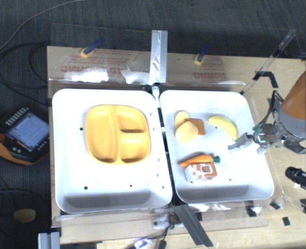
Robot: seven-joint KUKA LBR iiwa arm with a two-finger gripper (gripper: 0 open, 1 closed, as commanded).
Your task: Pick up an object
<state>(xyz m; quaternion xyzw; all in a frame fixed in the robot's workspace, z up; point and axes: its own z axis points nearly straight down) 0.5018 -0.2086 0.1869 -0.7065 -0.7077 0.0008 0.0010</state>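
The right bin (pixel 246 188) holds several toy foods. A pale yellow round piece with a brown slab (pixel 188 128) lies near its back left, and a yellow banana-like slice (pixel 223 125) lies to the right of it. An orange carrot with a green top (pixel 199 160) lies nearer the front, right behind a small white and orange box (pixel 201 172). My gripper (pixel 244 139) hangs over the right side of this bin, right of the carrot and in front of the banana slice, touching none of them. Nothing shows in its grasp.
The left bin (pixel 69 185) holds a yellow compartment tray (pixel 117 133). A metal divider post (pixel 159 56) stands behind the seam between the bins. The arm's orange band (pixel 298 95) is at the right edge. A handheld pendant (pixel 23 134) lies on the floor at left.
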